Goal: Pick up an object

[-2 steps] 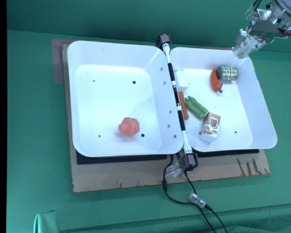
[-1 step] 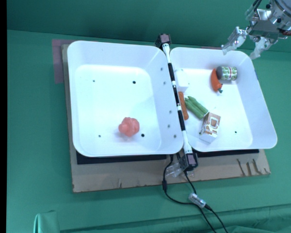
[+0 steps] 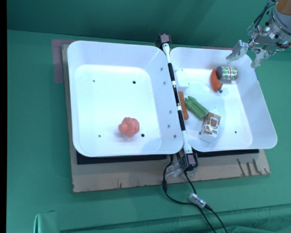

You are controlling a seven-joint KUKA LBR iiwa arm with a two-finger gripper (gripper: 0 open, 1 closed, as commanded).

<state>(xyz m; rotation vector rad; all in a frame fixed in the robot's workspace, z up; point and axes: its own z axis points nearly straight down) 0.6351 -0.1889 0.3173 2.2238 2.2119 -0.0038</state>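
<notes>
My gripper hangs open over the far right corner of the right bin, with nothing between its fingers. Just below and left of it lies a small green can on its side, next to a red-orange pepper. Further forward in the same bin lie green beans, a thin orange carrot by the divider, and a small orange-and-white carton. A red tomato-like object sits alone in the left bin.
A black rail with white joints runs between the two bins. Both bins rest on a cardboard sheet on green cloth. A cable with a plug trails from the front of the rail.
</notes>
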